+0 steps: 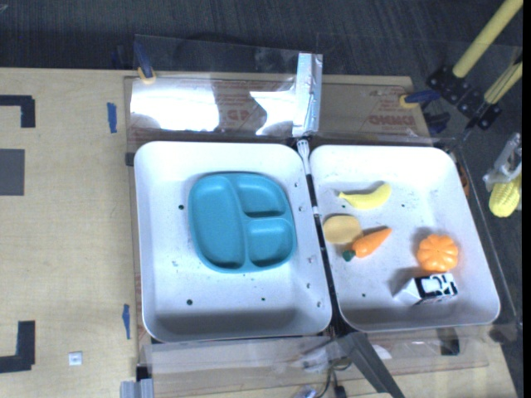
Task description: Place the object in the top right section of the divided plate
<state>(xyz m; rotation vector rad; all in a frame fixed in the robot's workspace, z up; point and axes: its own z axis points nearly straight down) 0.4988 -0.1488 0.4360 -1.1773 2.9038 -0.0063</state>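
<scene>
A blue divided plate (241, 220) lies in the left white bin (158, 288); its large section is on the left and two smaller sections are on the right, all bare. In the right white bin (398, 305) lie a yellow banana (365, 195), a pale yellow round piece (340, 227), an orange carrot (369, 241), an orange pumpkin (437, 252) and a small black-and-white marked cube (435, 286).
A clear plastic panel (224, 98) with a metal post (309, 94) stands behind the left bin. Yellow-handled clamps (481, 48) and a yellow corn-like item (504, 197) sit outside the right bin at the right.
</scene>
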